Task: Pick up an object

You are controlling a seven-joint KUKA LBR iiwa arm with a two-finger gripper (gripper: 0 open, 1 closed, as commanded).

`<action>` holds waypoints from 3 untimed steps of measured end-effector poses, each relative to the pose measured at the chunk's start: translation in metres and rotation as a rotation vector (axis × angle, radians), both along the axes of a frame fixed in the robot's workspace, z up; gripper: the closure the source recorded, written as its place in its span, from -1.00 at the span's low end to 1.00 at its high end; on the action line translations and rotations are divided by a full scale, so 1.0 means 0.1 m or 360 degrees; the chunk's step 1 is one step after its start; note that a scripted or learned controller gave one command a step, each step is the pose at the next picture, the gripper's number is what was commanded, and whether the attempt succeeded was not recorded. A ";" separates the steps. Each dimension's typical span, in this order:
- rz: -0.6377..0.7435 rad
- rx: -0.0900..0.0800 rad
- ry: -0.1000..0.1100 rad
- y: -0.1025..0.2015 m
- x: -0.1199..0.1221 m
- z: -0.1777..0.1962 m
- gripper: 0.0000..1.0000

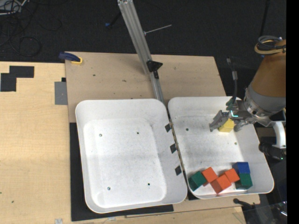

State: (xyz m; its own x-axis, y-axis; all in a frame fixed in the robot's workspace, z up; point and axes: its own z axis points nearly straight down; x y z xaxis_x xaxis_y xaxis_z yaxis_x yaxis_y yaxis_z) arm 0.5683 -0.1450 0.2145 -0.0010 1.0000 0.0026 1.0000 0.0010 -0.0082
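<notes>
The gripper [227, 121] is down in the right bin [205, 139] with its jaws seemingly clenched on a yellow block [226, 126] near the far wall, so the grasp looks made and the lift is left, though shadow blurs the contact.

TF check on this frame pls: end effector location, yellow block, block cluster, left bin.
1. The end effector is over the right bin. True.
2. The yellow block lies at the near edge of the right bin with the other blocks. False: it sits apart from them, in the far part of the bin, right at the end effector.
3. Orange, green and blue blocks cluster along the right bin's near edge. True.
4. A blue block lies in the left bin. False: the blue block is in the right bin's cluster.
</notes>
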 end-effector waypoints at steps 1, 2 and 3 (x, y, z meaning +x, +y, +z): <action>-0.0003 -0.0002 -0.0008 -0.01 0.01 0.02 -1.00; -0.0002 -0.0001 0.0002 -0.05 0.00 -0.62 -1.00; -0.0003 0.0000 0.0003 -0.07 -0.12 -1.17 -1.00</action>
State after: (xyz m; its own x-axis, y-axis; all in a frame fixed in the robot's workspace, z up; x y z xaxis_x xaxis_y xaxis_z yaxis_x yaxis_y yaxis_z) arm 0.5563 -0.1518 0.0970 0.0007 1.0000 0.0024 1.0000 -0.0007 -0.0098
